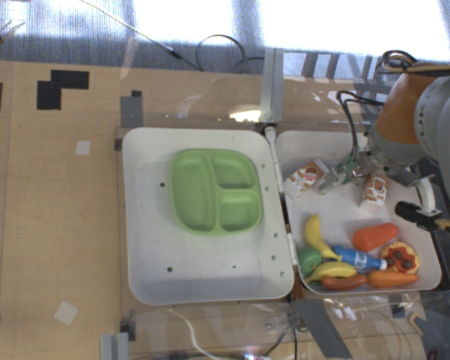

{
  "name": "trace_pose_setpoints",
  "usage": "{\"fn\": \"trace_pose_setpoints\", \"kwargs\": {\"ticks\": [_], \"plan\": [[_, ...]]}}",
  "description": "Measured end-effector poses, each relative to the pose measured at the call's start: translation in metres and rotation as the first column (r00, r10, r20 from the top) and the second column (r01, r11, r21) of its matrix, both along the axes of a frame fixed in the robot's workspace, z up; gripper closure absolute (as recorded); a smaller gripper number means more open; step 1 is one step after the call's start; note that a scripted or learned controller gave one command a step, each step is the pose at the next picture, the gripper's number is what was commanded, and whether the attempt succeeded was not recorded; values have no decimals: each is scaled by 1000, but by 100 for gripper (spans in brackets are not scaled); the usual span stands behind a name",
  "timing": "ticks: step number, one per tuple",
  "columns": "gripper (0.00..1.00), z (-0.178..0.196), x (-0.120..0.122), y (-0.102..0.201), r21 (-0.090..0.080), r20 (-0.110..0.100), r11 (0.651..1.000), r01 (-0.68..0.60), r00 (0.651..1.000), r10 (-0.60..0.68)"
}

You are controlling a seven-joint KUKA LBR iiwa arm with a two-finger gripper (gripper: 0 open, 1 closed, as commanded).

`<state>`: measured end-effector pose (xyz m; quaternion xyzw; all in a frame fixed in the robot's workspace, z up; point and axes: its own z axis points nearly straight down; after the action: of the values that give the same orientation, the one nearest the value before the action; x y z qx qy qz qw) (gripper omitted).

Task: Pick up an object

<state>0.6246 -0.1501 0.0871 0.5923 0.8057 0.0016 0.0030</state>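
Grey two-finger gripper [343, 175] low over far part of right white bin [433, 276], beside small white carton [305, 177]; finger state cannot be told.

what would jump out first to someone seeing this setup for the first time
Likely the green divided plate, lying alone in the left bin. Next, the bright heap of toy food along the near side of the right bin: two bananas, an orange carrot, a small pizza. Then the grey and orange arm reaching in from the right, its pincer low over the bin's far half, near two small cartons.
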Motion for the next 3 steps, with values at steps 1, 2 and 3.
{"fn": "trace_pose_setpoints", "kwargs": {"ticks": [1, 2, 3], "plan": [[0, 4, -40, -32, 28, 5, 997, 75, 997, -76], [0, -1, 24, 33, 3, 0, 992, 127, 992, -127], [0, 32, 46, -53, -2, 5, 982, 190, 982, -190]]}}
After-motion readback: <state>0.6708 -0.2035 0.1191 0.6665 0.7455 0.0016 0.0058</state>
